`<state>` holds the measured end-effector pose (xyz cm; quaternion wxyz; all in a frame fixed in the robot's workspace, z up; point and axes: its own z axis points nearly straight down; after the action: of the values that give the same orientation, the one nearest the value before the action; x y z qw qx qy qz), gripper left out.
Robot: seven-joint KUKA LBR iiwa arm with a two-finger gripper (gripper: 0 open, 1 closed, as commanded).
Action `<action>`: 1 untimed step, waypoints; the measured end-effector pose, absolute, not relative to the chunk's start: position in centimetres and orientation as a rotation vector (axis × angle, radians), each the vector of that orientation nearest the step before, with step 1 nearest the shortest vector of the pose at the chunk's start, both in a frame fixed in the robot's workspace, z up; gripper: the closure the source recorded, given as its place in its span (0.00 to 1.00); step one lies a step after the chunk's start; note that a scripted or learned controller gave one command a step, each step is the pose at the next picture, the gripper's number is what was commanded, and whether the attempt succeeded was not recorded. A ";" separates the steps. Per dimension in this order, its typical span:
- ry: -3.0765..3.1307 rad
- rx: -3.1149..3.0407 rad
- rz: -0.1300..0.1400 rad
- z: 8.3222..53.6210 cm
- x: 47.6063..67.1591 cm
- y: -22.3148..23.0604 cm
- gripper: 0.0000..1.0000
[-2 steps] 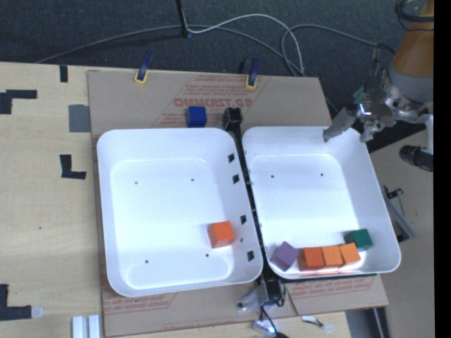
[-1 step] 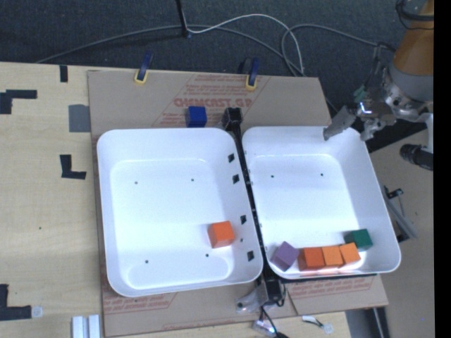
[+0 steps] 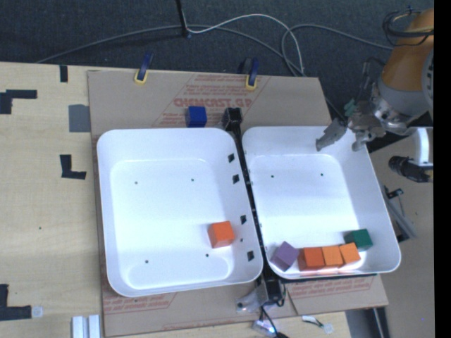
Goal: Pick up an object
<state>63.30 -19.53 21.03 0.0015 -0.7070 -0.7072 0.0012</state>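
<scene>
- A wooden bench (image 3: 42, 210) with black tape marks stood before dark carpet, where thin cables (image 3: 232, 23) trailed across the floor.
- A sheet of printed cardboard (image 3: 204, 97) lay on the bench under two white bins, pinned at its far edge by two blue-and-yellow clamps (image 3: 144, 69).
- The gripper (image 3: 342, 138) hung over the far right rim of the right bin (image 3: 320, 189), its two grey fingers (image 3: 327, 139) spread apart and released, with nothing between them.
- Above the fingers, the wrist and the orange band (image 3: 407, 65) rose toward the view's right edge, where the rest of the arm was cut off.
- The gripper body was blurred, and its far finger was hard to separate from the mount behind it.
- Along the near wall of the right bin sat a row of blocks: a purple block (image 3: 285, 255), two orange blocks (image 3: 321, 257) touching side by side, a third orange block (image 3: 350, 253) and a green block (image 3: 359, 239) just behind it.
- All of these lay well apart from the gripper, at the opposite end of that bin.
- The left bin (image 3: 165, 189) held one orange cube (image 3: 221, 234) near its near right corner.
- A blue block (image 3: 196, 115) rested on the cardboard behind the left bin, beside a black clip (image 3: 232, 117) at the seam between the bins.
- At the near end of that seam, small hardware (image 3: 262, 303) was too dim to identify.
</scene>
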 end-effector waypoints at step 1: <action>-2.220 -2.218 0.004 16.8 63.3 -19.4 0.00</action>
<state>63.30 -19.45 16.76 0.0017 -0.7068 -0.7074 0.0012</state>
